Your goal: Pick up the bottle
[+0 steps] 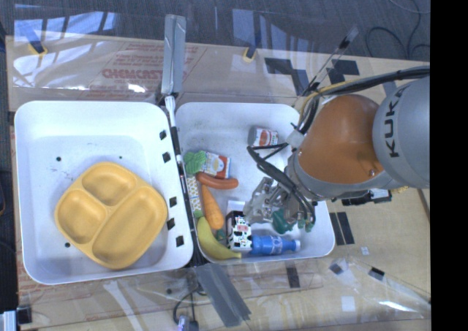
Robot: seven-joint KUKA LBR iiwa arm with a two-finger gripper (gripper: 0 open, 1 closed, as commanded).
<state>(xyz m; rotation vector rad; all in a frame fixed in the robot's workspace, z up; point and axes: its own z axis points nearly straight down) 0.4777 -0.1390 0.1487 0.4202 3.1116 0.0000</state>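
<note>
The desk (380, 264) carries two shallow white bins of smooth hard plastic. The left bin (44, 139) holds a yellow tray (110, 214) with three rounded compartments. The right bin (219, 118) holds the clutter, and over it reaches the arm (351, 139), its orange band rounded and glossy.

The hand (281, 209) hangs low over the right bin's near right part, just above the bottle. Whether it is open or closed cannot be told from this slant, and nothing is seen gripped.

The bottle (274, 245) lies on its side along the near wall, blue with a pale cap pointing right, its left end touching a small black-and-white carton (238, 232). It looks like a light, stiff plastic toy, smooth and round, so it may roll or slip; a grip across the middle of the body seems best.

Left of it lie a curved banana (212, 243), a tapered carrot (212, 209), a sausage (218, 183) and, further off, a small can (263, 137).
</note>
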